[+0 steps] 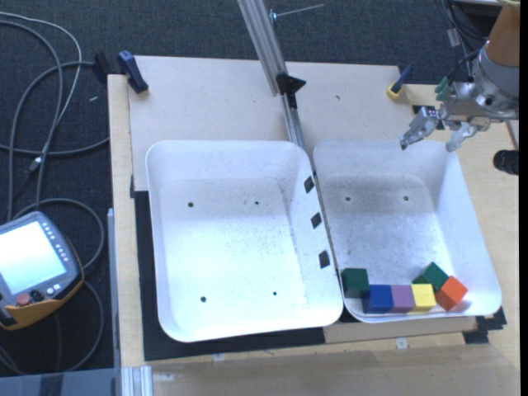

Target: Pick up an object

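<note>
Gripper [431, 139]: poised at far rim of right bin [470, 221], fingers spread, nothing between them.

Candidate objects: row of blocks along near wall of right bin, touching or nearly so: dark green cube [355, 281], blue cube [380, 298], purple cube [402, 297], yellow cube [423, 295], orange cube [451, 292], second green block [434, 274] behind.

Key relation: blocks lie well apart from gripper, toward near edge of same bin; row's long axis runs left-right. Left bin [165, 172] adjacent.

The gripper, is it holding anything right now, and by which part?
Nothing. The gripper hangs open above the right bin's far rim, nothing between its fingers.
</note>
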You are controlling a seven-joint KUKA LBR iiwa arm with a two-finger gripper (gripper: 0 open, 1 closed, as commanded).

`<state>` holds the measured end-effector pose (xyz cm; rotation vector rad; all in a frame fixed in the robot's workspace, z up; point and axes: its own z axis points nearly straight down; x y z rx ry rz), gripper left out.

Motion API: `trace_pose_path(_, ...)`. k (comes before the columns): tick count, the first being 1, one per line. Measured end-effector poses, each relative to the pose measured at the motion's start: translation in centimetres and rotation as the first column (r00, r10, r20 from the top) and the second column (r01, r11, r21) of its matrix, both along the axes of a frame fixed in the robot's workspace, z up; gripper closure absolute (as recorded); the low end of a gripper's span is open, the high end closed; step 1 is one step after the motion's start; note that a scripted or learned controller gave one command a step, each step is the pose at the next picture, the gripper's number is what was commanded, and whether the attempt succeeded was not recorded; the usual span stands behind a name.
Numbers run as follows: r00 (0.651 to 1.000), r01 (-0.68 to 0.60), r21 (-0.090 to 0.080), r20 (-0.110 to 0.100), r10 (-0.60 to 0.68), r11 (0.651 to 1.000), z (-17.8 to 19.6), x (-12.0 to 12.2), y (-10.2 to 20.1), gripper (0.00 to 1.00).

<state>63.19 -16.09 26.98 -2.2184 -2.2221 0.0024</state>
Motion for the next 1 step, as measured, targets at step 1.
trace_pose_path(1,1.000,0.005,0.002,-0.008,-0.005,1.000,-12.19,-0.03,-5.57,0.00)
